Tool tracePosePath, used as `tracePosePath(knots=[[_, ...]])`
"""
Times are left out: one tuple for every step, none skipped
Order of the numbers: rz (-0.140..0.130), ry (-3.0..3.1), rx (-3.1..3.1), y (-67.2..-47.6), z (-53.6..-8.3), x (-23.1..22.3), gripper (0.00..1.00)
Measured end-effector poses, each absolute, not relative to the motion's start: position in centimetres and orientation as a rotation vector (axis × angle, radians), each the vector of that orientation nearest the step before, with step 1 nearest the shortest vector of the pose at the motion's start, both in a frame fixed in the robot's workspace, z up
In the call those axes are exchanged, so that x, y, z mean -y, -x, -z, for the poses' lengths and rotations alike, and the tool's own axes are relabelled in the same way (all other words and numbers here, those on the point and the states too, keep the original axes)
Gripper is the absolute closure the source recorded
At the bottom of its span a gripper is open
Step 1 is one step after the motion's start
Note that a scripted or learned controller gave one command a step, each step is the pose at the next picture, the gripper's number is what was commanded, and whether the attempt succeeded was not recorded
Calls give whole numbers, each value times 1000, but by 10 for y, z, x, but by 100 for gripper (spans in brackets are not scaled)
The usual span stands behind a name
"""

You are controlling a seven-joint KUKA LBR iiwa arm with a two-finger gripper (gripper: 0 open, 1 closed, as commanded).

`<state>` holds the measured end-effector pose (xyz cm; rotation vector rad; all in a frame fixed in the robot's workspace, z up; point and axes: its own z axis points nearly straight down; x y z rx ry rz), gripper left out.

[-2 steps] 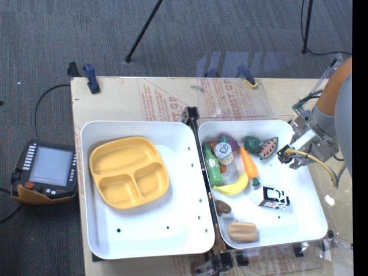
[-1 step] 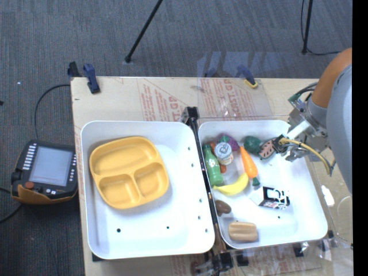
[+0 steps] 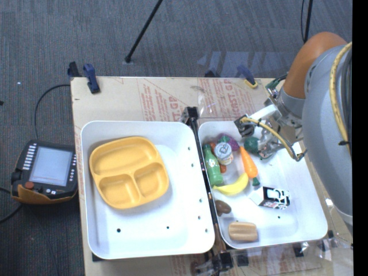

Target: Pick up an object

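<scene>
— How was the light?
— Even and fairly bright, from overhead. The white bins (image 3: 144,234) came out pale without blowing out, and the yellow tray (image 3: 127,171) threw only a thin, soft shadow.
— Any glare?
— A faint sheen on the grey arm (image 3: 330,119). The dark carpet (image 3: 86,27) stayed dim.
— Sharpness?
— Slightly soft overall, small items a little smeared and grainy; no obvious bending at the edges.

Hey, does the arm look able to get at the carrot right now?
Probably yes. The pincer hangs just beside the carrot, whose top lies bare; the banana touching its lower end may crowd a grasp.
</scene>
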<state>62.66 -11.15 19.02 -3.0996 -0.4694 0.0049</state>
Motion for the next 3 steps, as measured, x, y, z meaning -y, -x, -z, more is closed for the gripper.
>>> tracePosePath(knots=[[-8, 3116, 361, -626, -187, 169, 100], [-6, 3107, 421, -580, -232, 121, 100], [-12, 3118, 318, -582, -229, 69, 100]])
